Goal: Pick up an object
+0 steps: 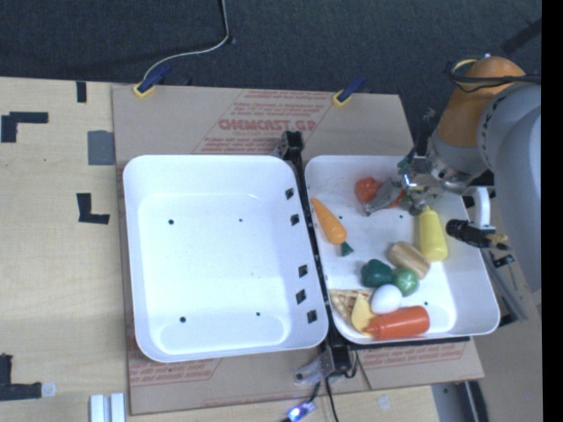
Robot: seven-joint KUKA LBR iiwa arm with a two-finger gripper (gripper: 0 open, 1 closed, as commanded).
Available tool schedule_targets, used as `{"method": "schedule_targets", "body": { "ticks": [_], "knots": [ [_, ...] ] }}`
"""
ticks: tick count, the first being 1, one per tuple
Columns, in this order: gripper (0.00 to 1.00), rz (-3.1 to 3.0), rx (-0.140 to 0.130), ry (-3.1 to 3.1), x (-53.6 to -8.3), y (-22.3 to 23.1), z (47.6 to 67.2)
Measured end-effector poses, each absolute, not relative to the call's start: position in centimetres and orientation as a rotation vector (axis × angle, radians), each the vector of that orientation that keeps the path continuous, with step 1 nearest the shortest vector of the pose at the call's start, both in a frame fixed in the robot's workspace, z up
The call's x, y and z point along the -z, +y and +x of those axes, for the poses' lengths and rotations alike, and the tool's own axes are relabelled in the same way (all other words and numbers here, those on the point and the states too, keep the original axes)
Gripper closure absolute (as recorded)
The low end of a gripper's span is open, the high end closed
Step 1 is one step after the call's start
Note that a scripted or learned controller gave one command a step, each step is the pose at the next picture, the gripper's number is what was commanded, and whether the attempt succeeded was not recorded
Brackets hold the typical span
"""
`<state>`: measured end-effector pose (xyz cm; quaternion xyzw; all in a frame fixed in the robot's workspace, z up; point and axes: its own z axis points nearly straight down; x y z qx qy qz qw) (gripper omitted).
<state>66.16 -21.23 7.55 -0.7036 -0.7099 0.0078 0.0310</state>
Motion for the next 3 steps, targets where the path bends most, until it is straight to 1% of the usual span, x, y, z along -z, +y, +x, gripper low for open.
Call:
{"method": "schedule_targets", "body": {
  "ticks": [2, 3],
  "knots": [
    [0.00, -2.168, -0.024, -2.187, -7.55, -21.23, 66.16],
    [0.00, -2.201, -0.004, -2.210, -7.87, -21.70, 65.36]
  ]
}}
